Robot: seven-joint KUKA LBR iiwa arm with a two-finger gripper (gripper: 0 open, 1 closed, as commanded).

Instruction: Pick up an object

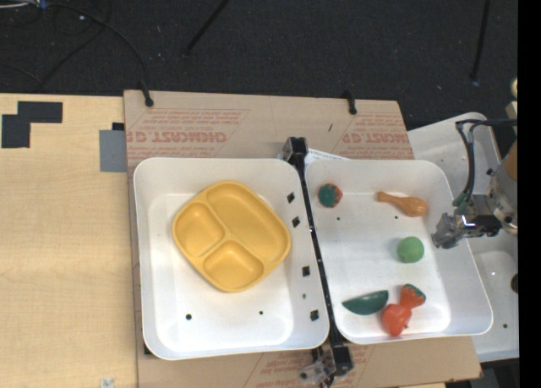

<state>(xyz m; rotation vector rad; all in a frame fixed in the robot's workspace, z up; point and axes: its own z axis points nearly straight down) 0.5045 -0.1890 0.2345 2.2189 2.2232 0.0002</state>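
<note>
Two shallow white plastic bins are seen side by side: the left bin holds a yellow three-compartment plate, the right bin small toy foods. A green ball lies right of centre, a tan drumstick above it. The metal gripper is seen at the right rim; its state cannot be told.

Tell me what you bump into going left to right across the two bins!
Yellow divided plate → small red-and-green ball → dark green slice → red strawberry toy → gripper.
</note>
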